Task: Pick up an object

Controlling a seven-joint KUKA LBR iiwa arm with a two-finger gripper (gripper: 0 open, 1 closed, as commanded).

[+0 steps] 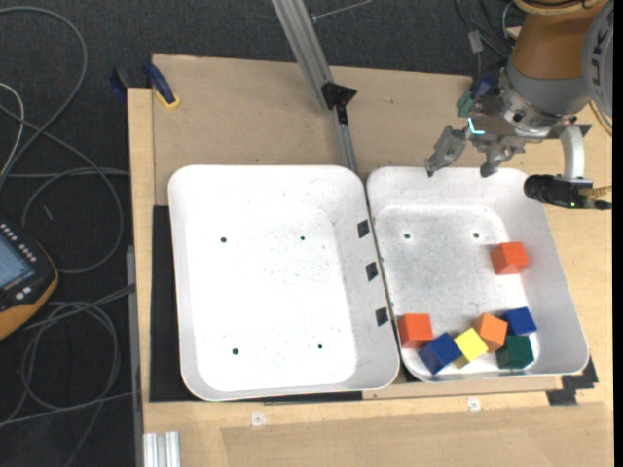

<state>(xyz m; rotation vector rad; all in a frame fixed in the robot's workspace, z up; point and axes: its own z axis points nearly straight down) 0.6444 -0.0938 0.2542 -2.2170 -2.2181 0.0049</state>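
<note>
My gripper [465,159] hangs open above the far rim of the right bin [545,266], with nothing between its fingers. In that bin an orange block [509,257] lies alone near the right wall. Along the near edge sits a cluster: an orange block [416,328], a blue block [439,350], a yellow block [471,343], another orange block [493,329], a blue block [520,320] and a green block [515,352]. The gripper is well behind all of them.
The left bin [195,261] lies beside the right one, with black clips [370,270] along the shared rim. A slanted metal pole [311,56] crosses the bench behind the bins. Cables and a handheld device [19,275] lie on the floor to the left.
</note>
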